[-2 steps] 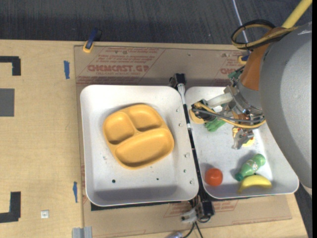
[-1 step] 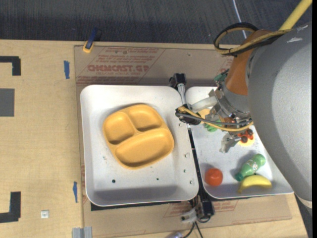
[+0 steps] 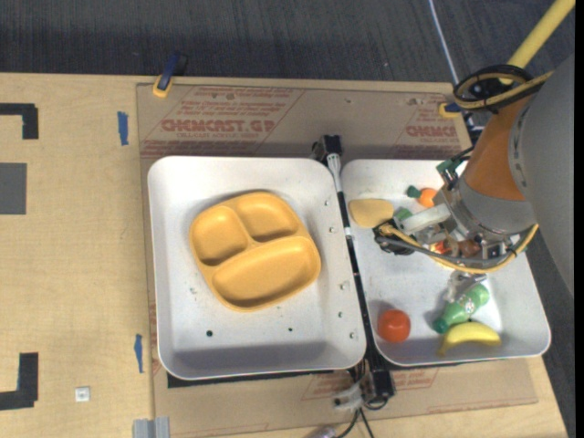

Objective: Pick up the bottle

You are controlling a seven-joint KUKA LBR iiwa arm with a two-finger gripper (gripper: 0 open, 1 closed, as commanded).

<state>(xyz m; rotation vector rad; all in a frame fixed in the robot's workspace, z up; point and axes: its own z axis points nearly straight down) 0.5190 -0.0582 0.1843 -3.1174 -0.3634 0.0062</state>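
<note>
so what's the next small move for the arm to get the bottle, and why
Probably a short straight descent onto the green bottle. The tool hangs just above the bottle's upper end in the right bin, and nothing shows between its fingers. The bottle lies tilted against the yellow banana, so I would come down on the neck end, away from the banana.

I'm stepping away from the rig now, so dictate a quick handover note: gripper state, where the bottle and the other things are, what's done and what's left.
Gripper: low in the right bin, just above the green bottle; whether it grips anything cannot be told.
Bottle: lying in the right bin's near part, against the banana.
Also in the right bin: red tomato-like piece, tan flat piece, small bits under the arm.
Left bin: yellow divided plate.
Done: arm is over the bottle.
Left: grasp confirmed, bottle lifted.
</note>
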